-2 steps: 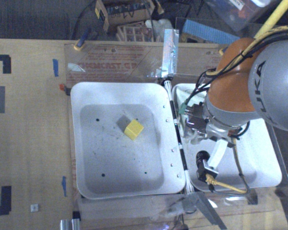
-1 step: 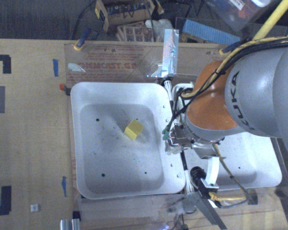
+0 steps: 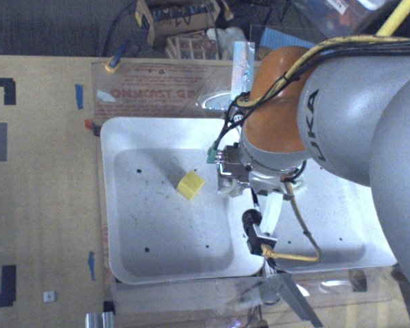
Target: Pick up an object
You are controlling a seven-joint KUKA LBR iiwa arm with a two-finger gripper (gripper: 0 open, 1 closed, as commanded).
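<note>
A small yellow block [image 3: 190, 184] lies in the left white bin [image 3: 126, 214], toward its upper right part. The arm's grey body and orange band hang over the ridge between the two bins. The gripper [image 3: 227, 180] sits just right of the block, at the left bin's right edge, largely hidden under the wrist. Nothing shows between it and the block but a narrow strip of bin floor.
The right bin [image 3: 342, 241] is mostly covered by the arm. A yellow cable [image 3: 294, 257] loops over its lower part. A wooden board [image 3: 157, 94] and clutter stand behind the bins. The bench top [image 3: 41, 183] stretches to the left.
</note>
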